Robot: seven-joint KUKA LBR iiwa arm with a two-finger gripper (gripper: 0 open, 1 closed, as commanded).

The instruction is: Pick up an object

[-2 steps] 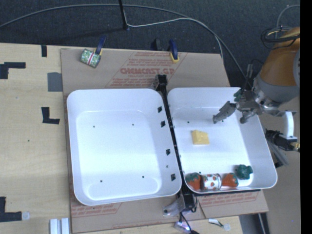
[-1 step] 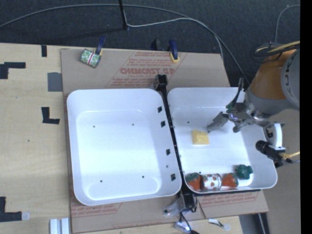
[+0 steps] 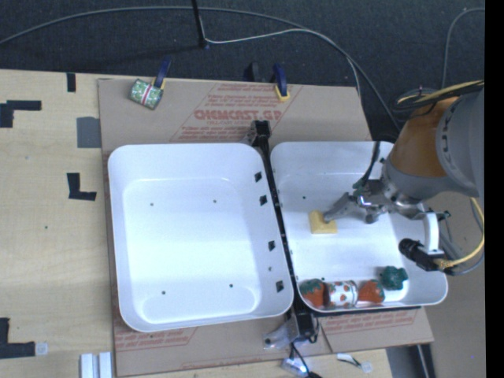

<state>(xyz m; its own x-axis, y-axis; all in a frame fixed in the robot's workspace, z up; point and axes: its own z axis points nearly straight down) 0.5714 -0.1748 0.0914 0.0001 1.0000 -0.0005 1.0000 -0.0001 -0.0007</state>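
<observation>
In the right bin (image 3: 346, 254) lies a small yellow block (image 3: 322, 224), near the middle. My gripper (image 3: 339, 209) reaches in from the right, low over the bin floor, with its tip just right of and above the block, touching or nearly touching its upper right corner. Along the bin's front wall sit a red and green piece (image 3: 313, 291), a white and red can (image 3: 342, 293), an orange piece (image 3: 370, 292) and a green and white piece (image 3: 391, 278). I cannot see anything held in the gripper.
The left bin (image 3: 126, 211) stands beside the right one, with a black divider (image 3: 272, 211) between them. A small green box (image 3: 146, 93) lies on the cardboard behind the bins, near two clamps (image 3: 279, 81). A cable (image 3: 260, 30) runs across the back.
</observation>
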